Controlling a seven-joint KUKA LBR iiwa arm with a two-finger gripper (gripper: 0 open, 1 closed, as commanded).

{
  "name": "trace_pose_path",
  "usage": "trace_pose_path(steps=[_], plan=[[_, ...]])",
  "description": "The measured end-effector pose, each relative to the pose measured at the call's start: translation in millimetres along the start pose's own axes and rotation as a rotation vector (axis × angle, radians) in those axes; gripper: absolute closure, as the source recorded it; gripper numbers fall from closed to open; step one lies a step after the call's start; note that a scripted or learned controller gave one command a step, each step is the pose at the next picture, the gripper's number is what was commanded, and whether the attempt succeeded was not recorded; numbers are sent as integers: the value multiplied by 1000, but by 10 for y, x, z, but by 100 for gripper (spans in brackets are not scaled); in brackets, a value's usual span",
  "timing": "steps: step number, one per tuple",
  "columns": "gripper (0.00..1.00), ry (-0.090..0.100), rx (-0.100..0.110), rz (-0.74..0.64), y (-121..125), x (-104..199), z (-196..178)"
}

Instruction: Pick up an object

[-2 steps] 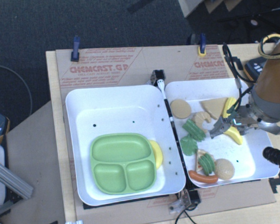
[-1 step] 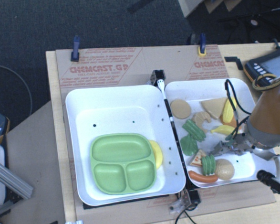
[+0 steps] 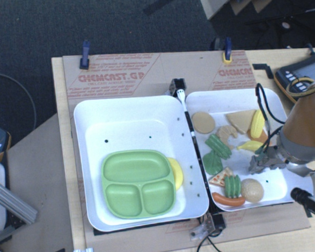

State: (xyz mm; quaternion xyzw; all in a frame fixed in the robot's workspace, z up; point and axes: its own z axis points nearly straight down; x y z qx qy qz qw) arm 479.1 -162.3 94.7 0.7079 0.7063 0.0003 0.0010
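Your gripper [image 3: 263,161] sits low in the right bin [image 3: 271,99], right-center of the frame, under the orange band of the arm [image 3: 308,125]. Whether it is spread or closed you cannot tell from this angle; the dark mechanism blurs together and nothing shows held in it.

No object is picked yet. Candidates are all toy food in the right bin: a round tan cookie-like piece [image 3: 203,122] at upper left of that bin, tan wedge pieces [image 3: 240,121] beside it, a yellow banana-like piece [image 3: 257,124] further right and close to the gripper, green leafy pieces [image 3: 218,145] mid-bin, a pizza slice [image 3: 221,177] lower down, a green pepper-like piece [image 3: 232,186] just beside it, a red hot dog [image 3: 228,201] along the bottom rim and a beige round ball [image 3: 252,189] touching or nearly touching it.

Handling guess: these look like hollow plastic, so light, stiff and fairly slick. Round ones such as the beige ball will likely squirt out unless you close across the widest middle. The hot dog and banana piece look easier: take them across the short axis, mid-length. The pile is crowded, so expect neighbours to get nudged.

The left bin [image 3: 89,154] holds a green divided tray [image 3: 137,183] with a yellow piece [image 3: 177,172] tucked at its right edge. Flat, hard to get under; skip it.
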Motion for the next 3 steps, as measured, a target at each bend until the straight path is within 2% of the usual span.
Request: trace_pose_path(steps=[1, 2, 3], plan=[[100, 2, -11, -14, 509, 877, -961], [100, 3, 2, -11, 481, 1941, -900], [100, 2, -14, -6, 477, 2003, -2825]])
